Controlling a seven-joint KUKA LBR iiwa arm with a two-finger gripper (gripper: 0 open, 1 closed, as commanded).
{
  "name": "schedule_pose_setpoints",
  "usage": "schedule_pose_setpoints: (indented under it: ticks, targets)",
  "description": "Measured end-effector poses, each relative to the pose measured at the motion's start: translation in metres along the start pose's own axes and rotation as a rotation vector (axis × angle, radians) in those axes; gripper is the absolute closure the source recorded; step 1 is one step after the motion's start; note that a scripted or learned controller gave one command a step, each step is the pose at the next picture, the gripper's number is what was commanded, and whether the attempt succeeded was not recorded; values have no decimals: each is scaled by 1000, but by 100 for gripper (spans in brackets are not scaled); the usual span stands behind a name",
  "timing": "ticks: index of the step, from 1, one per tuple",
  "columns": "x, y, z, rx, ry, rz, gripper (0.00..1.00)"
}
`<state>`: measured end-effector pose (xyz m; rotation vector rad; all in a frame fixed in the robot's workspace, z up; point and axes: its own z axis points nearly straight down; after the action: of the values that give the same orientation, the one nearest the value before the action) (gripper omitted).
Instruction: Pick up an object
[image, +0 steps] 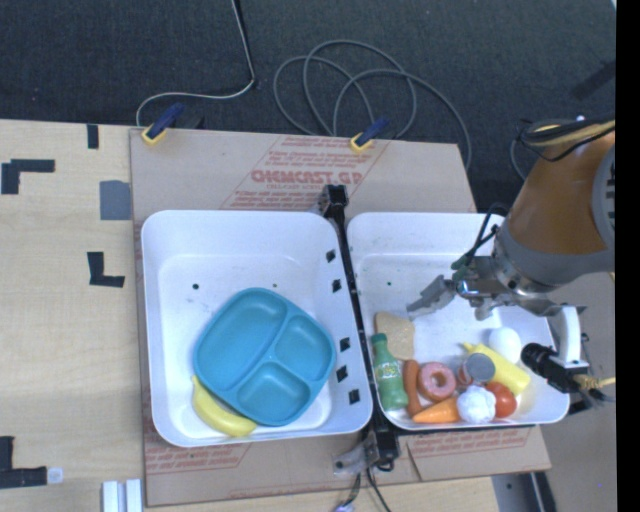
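End effector (432, 297) looks spread and holds nothing above the right bin (400, 235); I would lower it straight onto the bread slice (396, 333), avoiding the green bottle (386, 372).

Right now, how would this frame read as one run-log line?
end effector: open, holding nothing | position: over right bin, above toy food pile | left bin: blue tray, banana | pick: not yet done

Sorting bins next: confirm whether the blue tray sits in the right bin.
No. The blue tray lies in the left bin, partly over a banana.
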<state>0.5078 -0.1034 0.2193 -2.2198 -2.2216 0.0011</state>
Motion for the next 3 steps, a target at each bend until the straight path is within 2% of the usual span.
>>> schedule_pose_setpoints:
  ticks: [1, 2, 3]
  targets:
    - [11, 0, 96, 10, 2, 0, 0]
    - [-54, 114, 64, -12, -6, -1, 0]
    - [-10, 55, 81, 5, 2, 0, 0]
